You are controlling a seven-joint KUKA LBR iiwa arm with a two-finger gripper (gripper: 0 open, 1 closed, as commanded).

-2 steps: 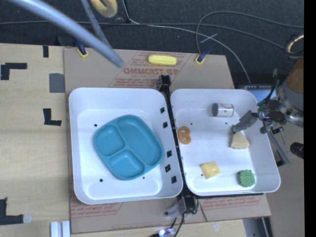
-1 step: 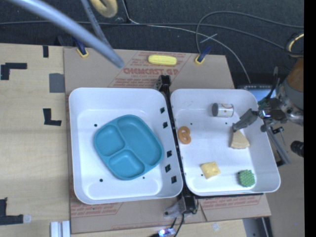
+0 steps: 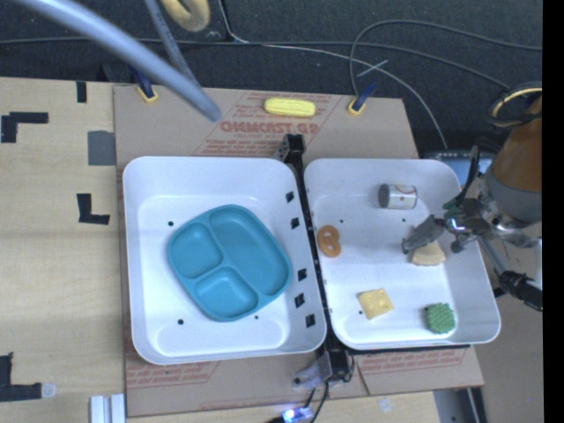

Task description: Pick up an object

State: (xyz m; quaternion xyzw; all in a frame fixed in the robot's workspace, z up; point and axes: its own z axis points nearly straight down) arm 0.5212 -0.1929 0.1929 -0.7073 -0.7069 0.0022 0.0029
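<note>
With the claw (image 3: 426, 236) low in the right bin (image 3: 352, 324), fingers state indeterminate, centre it over the pale bread-like piece (image 3: 429, 255) touching its lower side before closing, keeping clear of the can (image 3: 397, 196) up-left of it.

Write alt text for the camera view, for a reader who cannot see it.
A grey robot arm reaches from the right, its gripper low over a pale food piece in the right bin, which also holds a can, pretzel, yellow cracker and green piece. The left bin holds a blue divided plate.
</note>
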